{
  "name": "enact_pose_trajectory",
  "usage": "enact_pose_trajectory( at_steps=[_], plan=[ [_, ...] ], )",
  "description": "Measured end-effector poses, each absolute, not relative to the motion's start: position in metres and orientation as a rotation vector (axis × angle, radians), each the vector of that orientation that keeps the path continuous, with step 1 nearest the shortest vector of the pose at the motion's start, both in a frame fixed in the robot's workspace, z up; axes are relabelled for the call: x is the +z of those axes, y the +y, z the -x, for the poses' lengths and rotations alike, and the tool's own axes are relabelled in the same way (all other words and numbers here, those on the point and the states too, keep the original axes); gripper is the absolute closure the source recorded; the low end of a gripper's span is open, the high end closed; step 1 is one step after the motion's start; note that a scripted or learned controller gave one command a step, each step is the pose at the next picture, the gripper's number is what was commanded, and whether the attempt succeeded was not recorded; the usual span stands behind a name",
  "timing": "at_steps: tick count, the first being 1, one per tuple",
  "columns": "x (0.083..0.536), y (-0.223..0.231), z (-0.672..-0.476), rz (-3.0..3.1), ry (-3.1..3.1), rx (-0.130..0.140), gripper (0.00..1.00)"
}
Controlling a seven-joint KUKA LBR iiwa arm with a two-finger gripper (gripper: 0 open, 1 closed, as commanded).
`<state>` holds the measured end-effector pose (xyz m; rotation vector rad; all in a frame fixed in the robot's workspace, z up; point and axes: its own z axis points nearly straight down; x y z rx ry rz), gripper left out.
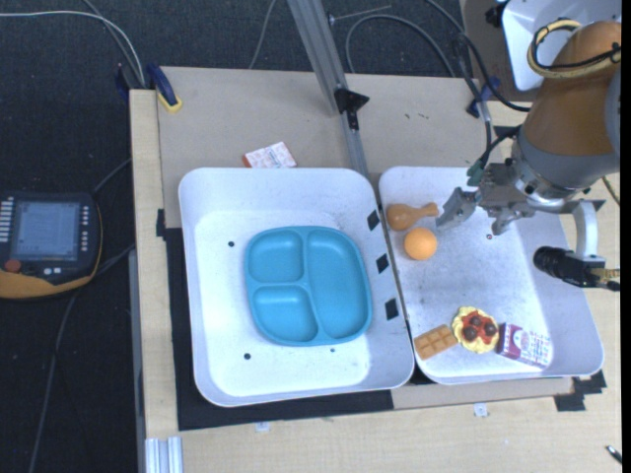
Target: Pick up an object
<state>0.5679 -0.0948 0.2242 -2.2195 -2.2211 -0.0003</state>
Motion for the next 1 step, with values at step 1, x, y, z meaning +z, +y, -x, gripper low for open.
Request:
enact_pose_trajectory(
  at_steps=[1],
  plan=[
    [0.1781,-0.1008,-0.5623,2.218,-2.216,0.006,0.0]
  ],
)
